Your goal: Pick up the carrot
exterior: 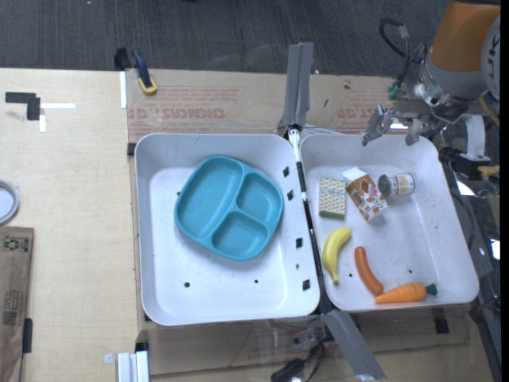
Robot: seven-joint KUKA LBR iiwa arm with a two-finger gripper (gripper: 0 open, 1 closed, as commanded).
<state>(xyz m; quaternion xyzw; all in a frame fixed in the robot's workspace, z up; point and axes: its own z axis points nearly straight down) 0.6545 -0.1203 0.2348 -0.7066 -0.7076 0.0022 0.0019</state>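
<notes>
The carrot (402, 294) is orange with a green stub and lies flat near the front right corner of the right bin (453, 237). My gripper (392, 130) hangs over that bin's far rim, well behind the carrot. Its fingers (372, 131) are spread open and hold nothing.
Also in the right bin are a red sausage (367, 270) just left of the carrot, a banana (336, 251), a yellow-green box (332, 197), a small printed carton (365, 196) and a tin can (396, 185). A blue divided plate (231, 207) sits in the left bin (151, 237).
</notes>
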